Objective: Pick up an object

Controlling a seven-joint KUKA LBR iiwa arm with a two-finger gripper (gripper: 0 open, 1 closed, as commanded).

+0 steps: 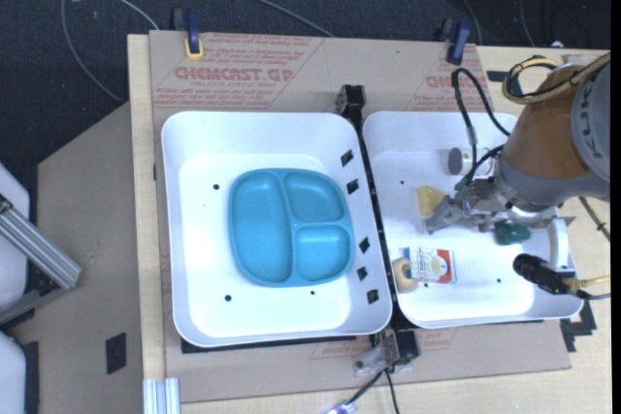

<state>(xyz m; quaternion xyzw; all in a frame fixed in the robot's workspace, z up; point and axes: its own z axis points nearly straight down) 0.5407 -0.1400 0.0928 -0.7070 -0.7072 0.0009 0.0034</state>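
- Dark carpet surrounds the tabletop.
- Left bin holds a blue divided plate.
- Right bin: tool, fingers apart, beside a yellow wedge; small packet below.

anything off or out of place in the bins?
Nothing stands out. The blue divided plate lies flat in the left bin. The yellow piece and small printed packet lie loose in the right bin, unspilled.

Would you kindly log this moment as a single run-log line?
gripper low in right white bin | beside yellow wedge-shaped piece | small red-and-white packet lying apart | blue divided plastic plate in left white bin
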